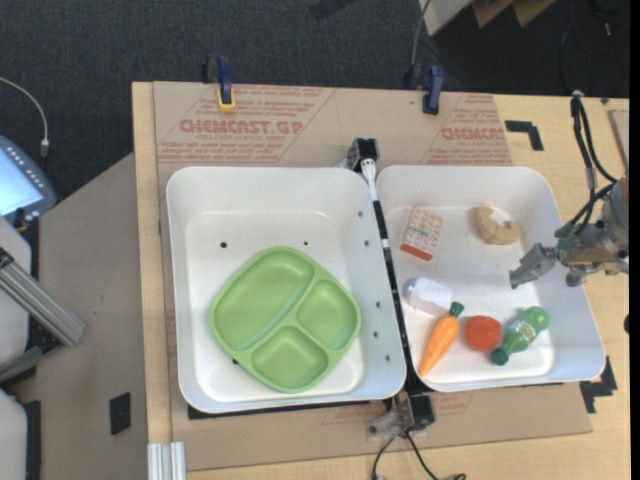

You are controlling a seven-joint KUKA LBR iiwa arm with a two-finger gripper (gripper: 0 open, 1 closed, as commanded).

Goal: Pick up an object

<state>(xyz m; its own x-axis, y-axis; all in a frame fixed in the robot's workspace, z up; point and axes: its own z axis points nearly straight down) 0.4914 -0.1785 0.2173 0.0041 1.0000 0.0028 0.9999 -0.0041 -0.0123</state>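
Observation:
The right bin (470, 378) holds several small items: a red-and-white carton (422, 234), a tan bread roll (497, 225), a white bottle (430, 293), an orange carrot (440, 338), a red tomato (483, 332) and a green bottle (520, 333). My gripper (553, 271) hangs over the bin's right side, just right of the roll and above the green bottle. It is open, its fingers (530, 265) spread apart with nothing between them.
The left bin (190, 228) holds a green divided plate (286, 317). A black strip (380, 238) runs along the rim between the two bins. Blue clamps (222, 78) grip the cardboard at the back edge.

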